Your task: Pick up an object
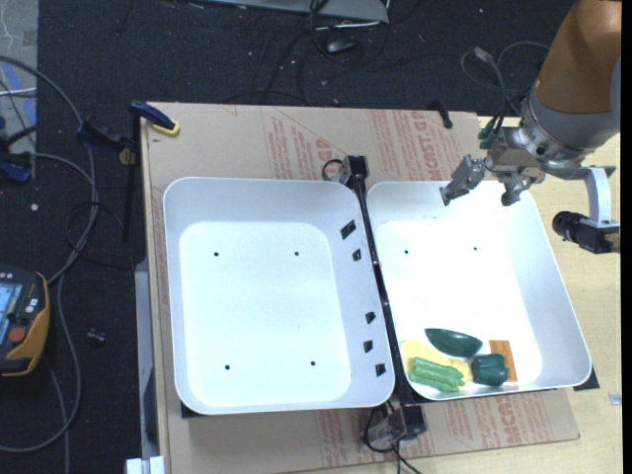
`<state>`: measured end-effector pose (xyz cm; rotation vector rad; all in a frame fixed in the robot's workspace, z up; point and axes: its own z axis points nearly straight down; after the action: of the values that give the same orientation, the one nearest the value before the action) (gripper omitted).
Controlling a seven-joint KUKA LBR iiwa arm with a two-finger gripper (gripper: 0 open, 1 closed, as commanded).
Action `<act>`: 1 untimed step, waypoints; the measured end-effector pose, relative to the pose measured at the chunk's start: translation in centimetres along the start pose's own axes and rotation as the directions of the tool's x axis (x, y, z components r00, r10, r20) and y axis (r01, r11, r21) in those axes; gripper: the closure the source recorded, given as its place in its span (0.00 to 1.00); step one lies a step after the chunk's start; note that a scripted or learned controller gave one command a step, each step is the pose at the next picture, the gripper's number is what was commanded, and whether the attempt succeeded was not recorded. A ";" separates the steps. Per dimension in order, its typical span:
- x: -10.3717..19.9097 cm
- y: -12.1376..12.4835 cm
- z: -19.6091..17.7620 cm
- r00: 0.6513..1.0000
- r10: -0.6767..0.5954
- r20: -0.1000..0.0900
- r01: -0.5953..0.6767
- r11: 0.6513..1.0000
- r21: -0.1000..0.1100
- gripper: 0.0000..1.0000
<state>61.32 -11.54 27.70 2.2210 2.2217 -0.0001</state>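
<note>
Cardboard-topped bench carries two white bins, and the gripper [486, 183] hangs spread wide and empty over the right bin [553, 255] at twelve o'clock, likely staging, while green objects [456, 357] cluster at its six o'clock.

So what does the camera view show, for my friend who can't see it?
A robot arm's open end effector hovers over the far edge of the right white bin. Small green objects sit clustered in that bin's near corner, beside the left bin.
</note>
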 end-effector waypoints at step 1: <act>-0.4 -8.0 7.2 1.000 0.003 -0.001 -0.003 1.000 0.008 0.00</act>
<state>53.31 -11.96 20.50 2.2287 2.2235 -0.0076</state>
